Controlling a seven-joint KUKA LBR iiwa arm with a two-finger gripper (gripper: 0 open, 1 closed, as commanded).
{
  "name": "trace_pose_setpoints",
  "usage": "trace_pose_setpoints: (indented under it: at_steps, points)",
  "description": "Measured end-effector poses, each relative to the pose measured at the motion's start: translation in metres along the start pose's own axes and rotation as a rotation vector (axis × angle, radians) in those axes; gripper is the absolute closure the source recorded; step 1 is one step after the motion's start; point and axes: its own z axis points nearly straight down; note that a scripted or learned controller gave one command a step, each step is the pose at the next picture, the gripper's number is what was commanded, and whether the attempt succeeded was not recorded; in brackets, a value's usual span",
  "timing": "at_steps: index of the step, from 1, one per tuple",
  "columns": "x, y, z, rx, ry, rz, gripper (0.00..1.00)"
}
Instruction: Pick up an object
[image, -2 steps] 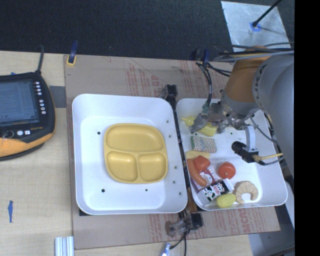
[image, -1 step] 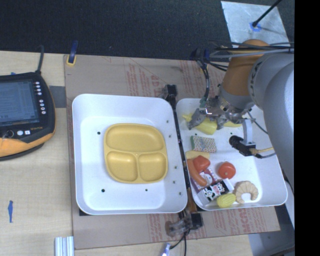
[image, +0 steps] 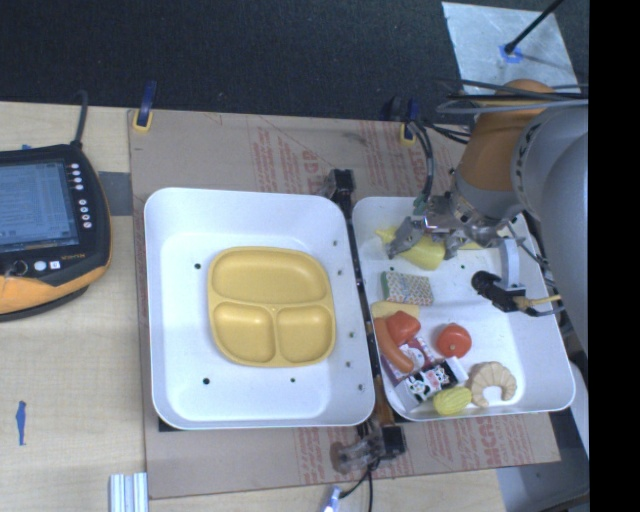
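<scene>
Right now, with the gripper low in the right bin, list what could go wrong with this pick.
1. The gripper sits over a yellow piece near the bin's back wall; the wall may block a clean grasp.
2. The speckled block lies just beside that piece and could get nudged or caught too.

Glossy yellow plastic tray (image: 271, 305)

We see yellow tray (image: 271, 305) in white left bin (image: 170, 300); right of tray: red tomato (image: 453, 340), speckled sponge (image: 407, 289), black-and-white cow-patterned item (image: 432, 380).
</scene>
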Motion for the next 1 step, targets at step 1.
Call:
trace_pose_setpoints:
  at_steps: [1]
  points:
    - [-0.0007,-0.0022,-0.0088,0.011,0.000,-0.004,1.00]
